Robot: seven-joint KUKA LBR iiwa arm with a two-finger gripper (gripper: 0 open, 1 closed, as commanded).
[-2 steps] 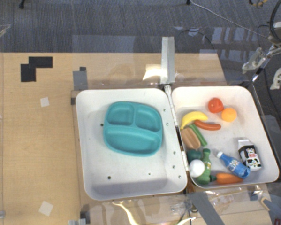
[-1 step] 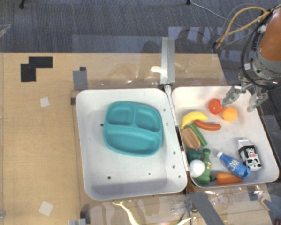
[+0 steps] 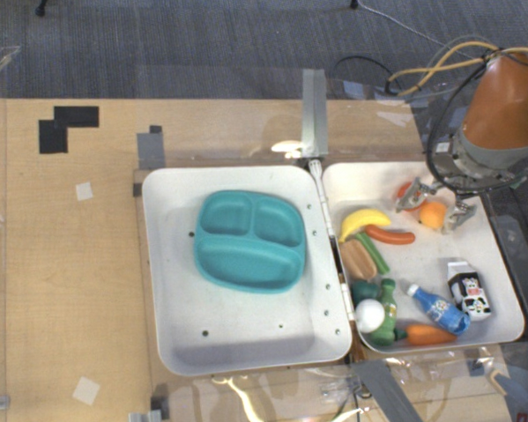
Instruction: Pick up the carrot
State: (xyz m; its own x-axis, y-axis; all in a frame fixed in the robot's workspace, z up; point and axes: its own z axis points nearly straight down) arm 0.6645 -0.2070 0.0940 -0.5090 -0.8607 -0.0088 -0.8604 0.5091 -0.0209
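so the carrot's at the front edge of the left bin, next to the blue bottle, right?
Not quite: the camera view shows the carrot at the front edge of the right bin, next to the blue bottle. The left bin holds the teal divided plate.

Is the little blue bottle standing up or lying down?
Lying down. The blue bottle rests on its side on the floor of the right bin, white cap pointing up-left, its lower end next to the carrot.
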